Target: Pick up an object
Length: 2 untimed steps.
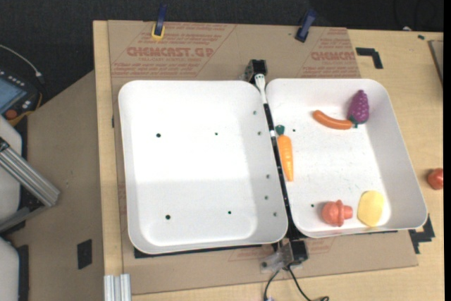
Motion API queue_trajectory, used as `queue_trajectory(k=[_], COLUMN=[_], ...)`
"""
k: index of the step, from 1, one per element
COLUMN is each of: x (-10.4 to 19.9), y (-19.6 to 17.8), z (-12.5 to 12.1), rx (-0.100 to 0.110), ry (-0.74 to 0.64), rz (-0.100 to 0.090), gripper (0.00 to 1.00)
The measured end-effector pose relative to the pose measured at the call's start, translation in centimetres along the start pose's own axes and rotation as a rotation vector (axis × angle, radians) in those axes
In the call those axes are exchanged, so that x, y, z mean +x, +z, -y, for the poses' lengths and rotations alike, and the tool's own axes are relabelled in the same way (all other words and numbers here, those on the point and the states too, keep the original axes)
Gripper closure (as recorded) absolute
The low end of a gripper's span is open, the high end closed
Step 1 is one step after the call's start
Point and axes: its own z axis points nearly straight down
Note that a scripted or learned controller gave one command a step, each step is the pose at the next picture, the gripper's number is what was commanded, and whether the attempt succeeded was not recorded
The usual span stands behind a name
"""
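Note:
The right bin (394, 151) holds several toy foods. A carrot (285, 156) lies along its left wall, with its green top pointing away from me. A purple bunch of grapes (358, 107) sits at the far right, and an orange sausage-shaped piece (332, 120) lies just left of it. Near the front edge, a red-orange piece (335, 212) rests beside a yellow lemon (371, 208).
The left bin (190, 166) stands beside the right one on a brown cardboard sheet (211, 49). A small orange-red object (435, 179) lies on the bench at the far right. Two clamps (159, 28) hold the cardboard's far edge.

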Motion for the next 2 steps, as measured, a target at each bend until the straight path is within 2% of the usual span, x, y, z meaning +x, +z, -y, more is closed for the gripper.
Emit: queue_trajectory(k=[1, 2], x=[0.0, 5.2], y=[-0.9, 8.7], z=[-0.1, 0.1], rx=[-0.002, 0.019], ry=[0.0, -0.004], rz=[0.002, -0.006], gripper=[1.0, 1.0])
